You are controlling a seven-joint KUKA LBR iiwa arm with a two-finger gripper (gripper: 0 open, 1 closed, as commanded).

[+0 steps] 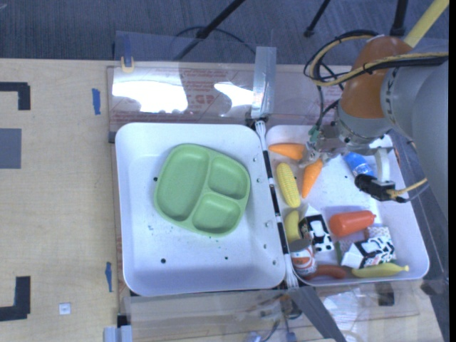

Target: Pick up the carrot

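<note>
- Orange carrot (311, 178) in right bin (417, 241), near its upper left part; long axis nearly upright in camera view, leaning slightly, thick end up toward gripper (318, 152), thin tip down.
- Gripper right above carrot's thick end, seemingly touching; open or closed: cannot tell.
- One more orange piece (288, 150) just left, lying crosswise.
- One corn cob (288, 184) beside carrot, roughly parallel.
- One banana (380, 269) at lower rim.
- One green divided plate (203, 189) in left bin (135, 212).
</note>
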